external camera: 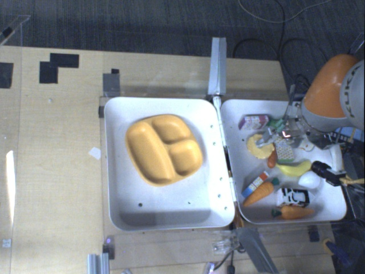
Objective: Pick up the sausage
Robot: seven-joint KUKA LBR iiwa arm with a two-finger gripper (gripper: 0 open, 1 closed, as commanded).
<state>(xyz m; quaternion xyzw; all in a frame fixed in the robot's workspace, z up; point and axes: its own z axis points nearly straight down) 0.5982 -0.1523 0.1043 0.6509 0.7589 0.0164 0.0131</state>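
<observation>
Approach step: gripper (pixel 283 143) low in right bin (pixel 341 210), finger state unclear; sausage (pixel 272 158), likely the small reddish-brown piece just below-left, ungrasped; next, centre over it and close.

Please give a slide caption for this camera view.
Arm over right bin of toy food, pincer near the sausage; yellow tray in left bin.

A robotics lab: robot arm (pixel 336 93), bench-mounted bins (pixel 114 153), loose cables (pixel 274 10).
</observation>
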